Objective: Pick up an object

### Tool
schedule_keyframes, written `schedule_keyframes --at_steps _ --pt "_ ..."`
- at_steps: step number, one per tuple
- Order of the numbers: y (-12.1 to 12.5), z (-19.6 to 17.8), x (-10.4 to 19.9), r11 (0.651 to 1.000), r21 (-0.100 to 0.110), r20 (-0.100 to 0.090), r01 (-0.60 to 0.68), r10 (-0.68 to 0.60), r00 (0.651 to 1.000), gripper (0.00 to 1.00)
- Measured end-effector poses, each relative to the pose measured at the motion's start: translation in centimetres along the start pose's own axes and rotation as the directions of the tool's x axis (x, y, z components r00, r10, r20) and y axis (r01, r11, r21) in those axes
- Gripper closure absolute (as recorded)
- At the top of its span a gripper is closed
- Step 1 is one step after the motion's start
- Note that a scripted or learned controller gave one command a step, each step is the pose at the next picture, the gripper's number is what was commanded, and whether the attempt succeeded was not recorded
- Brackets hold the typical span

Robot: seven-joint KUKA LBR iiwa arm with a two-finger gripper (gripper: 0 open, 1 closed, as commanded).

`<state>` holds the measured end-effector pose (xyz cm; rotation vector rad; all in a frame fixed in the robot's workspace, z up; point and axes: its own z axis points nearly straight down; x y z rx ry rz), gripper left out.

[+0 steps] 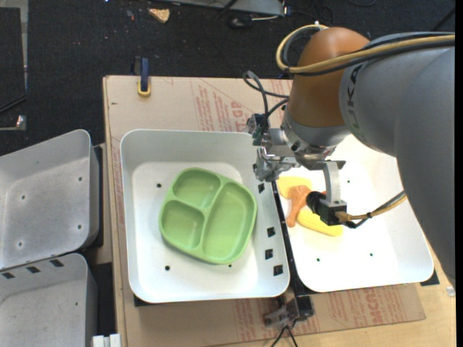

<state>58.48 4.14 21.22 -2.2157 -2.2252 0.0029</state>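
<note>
Two shallow white plastic bins: the left-of-centre bin (pixel 137 266) holds one lime-green three-compartment plastic plate (pixel 208 215). The right bin (pixel 369 255) holds one small orange plastic piece (pixel 295 210) between an upper yellow plastic piece (pixel 292 187) and a lower yellow plastic piece (pixel 323 227) (possibly one item, part-hidden). The two-finger gripper (pixel 269 163) sits at frame centre over the shared bin wall, just upper left of the yellow and orange pieces; can't tell how wide it is.
</note>
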Motion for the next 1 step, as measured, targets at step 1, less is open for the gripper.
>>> schedule_keyframes --at_steps 1 --pt "-2.01 -2.26 4.88 1.0 -0.002 -0.001 0.001 -0.001 1.0 1.0"
